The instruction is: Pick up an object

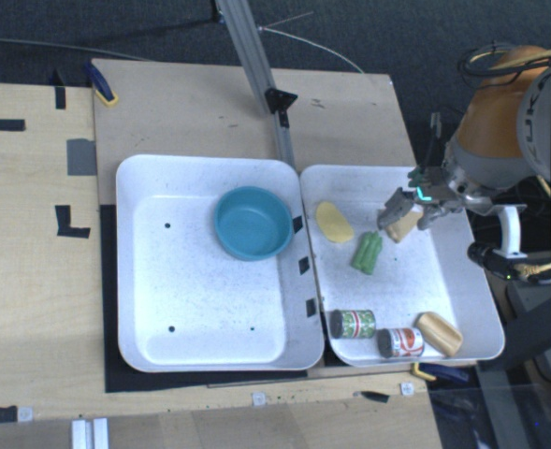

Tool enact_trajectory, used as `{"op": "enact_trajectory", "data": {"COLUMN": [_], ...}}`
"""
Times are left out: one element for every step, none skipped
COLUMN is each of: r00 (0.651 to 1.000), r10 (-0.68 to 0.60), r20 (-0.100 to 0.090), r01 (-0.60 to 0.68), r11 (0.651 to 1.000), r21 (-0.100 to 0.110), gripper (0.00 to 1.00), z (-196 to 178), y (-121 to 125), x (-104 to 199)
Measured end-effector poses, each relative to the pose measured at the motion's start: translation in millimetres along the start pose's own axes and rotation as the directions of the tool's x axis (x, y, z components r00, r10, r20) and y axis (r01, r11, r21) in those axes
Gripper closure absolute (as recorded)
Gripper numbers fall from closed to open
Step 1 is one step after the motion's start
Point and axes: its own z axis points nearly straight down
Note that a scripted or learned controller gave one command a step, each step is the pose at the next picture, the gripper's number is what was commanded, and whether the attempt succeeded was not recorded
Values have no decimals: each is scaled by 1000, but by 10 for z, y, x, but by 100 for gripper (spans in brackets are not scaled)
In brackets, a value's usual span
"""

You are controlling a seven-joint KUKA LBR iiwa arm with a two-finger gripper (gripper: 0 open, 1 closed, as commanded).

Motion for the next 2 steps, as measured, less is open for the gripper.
{"op": "enact_trajectory", "data": {"r00": [1000, 1000], "r10": [0, 1], "r20": [0, -1], "r01": [0, -1], "r11": [1000, 1000], "r21": [-1, 6], "gripper": [0, 0], "z": [-5, 632], "y": [4, -58], "x": [0, 37]}}
